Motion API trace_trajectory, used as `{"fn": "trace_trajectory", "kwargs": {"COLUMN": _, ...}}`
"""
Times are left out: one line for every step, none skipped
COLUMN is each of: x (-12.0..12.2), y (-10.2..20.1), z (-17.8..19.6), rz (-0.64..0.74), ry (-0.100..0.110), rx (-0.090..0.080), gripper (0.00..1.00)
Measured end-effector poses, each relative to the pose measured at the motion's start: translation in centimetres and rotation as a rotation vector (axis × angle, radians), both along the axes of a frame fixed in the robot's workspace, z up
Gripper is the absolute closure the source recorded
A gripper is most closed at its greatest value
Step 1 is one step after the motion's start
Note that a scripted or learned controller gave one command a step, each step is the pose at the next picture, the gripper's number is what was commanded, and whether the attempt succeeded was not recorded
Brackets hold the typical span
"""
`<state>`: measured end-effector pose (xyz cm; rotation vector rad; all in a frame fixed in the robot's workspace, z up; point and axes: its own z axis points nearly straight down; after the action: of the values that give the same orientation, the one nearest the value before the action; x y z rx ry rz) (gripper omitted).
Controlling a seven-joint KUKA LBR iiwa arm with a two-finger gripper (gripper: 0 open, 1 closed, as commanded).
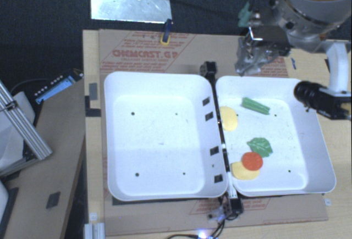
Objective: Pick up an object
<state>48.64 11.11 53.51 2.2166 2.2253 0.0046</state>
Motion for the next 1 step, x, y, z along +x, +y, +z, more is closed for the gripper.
{"fn": "trace_trajectory", "kwargs": {"x": 0.0, "y": 0.66, "z": 0.0, "rz": 0.0, "ry": 0.0, "rx": 0.0, "gripper": 1.0}}
